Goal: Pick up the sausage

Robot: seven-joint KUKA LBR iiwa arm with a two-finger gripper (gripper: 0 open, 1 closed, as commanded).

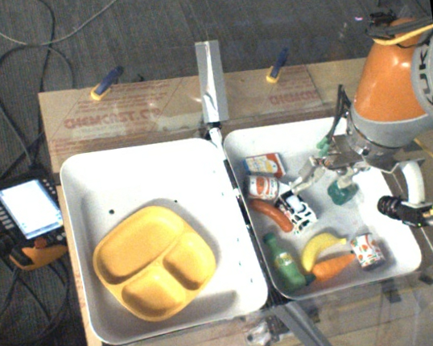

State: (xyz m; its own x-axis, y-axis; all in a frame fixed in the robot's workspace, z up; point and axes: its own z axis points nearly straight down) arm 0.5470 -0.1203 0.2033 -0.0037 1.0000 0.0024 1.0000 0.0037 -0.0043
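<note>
Where the arm [399, 90] reached in from three o'clock, we saw its tool [296, 188] stretched low over the right bin [402, 265], pointing toward nine o'clock. We could not tell whether the tool was spread or pressed together, since its tip blended into the clutter beneath it. The sausage [272, 215] lay in the right bin near its left wall, a reddish link running from ten o'clock to four o'clock. It sat just beside the tool's tip, at about seven o'clock from it, and nothing we saw showed it pinched. A black-and-white checkered block [299, 212] touched the sausage's four o'clock end. At twelve o'clock from the sausage stood a red can [264, 187], and beyond that a small box [267, 165]. Toward six o'clock we found a green bottle [283, 261], with a banana [323, 246] and a carrot [333, 267] at its three o'clock side, then a small white can [366, 250]. A teal object [341, 191] rested under the arm's wrist. The left bin [87, 180] on the counter held a yellow divided tray [155, 259].
</note>
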